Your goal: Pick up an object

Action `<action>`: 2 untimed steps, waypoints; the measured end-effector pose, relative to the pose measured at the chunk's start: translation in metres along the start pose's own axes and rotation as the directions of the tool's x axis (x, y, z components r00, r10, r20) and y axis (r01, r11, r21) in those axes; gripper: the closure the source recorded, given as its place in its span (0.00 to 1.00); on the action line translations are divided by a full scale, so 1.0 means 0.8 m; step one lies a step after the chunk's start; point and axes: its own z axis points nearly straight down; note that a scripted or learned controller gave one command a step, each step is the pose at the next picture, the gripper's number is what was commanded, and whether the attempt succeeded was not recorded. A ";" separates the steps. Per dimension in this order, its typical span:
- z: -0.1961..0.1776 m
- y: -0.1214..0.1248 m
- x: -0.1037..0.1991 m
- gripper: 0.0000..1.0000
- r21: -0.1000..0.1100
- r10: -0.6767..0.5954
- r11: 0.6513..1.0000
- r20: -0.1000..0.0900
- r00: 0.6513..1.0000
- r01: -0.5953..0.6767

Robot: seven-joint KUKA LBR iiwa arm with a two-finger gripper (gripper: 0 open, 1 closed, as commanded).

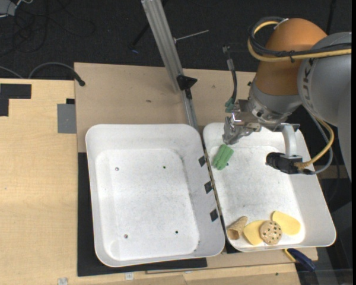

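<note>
- Nearest the camera, three tan food pieces lie along the front wall of the right bin [320, 230]: one cone-shaped piece [237, 225], one round cracker [267, 232] with holes, one yellow slice [286, 222].
- Farther back in that bin lies one green block [222, 157], close to the wall shared with the left bin [95, 159].
- The gripper [232, 132] hangs just above the block; I cannot tell whether it is open or closed.
- To pick well, I judge it should descend straight, straddling the block's narrow sides, clear of the wall.
</note>
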 end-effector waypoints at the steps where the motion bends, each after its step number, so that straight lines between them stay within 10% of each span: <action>1: -0.009 -0.004 0.059 1.00 -0.002 0.001 1.000 0.001 1.000 -0.001; 2: 0.005 -0.017 0.120 1.00 0.000 0.000 1.000 0.001 1.000 0.000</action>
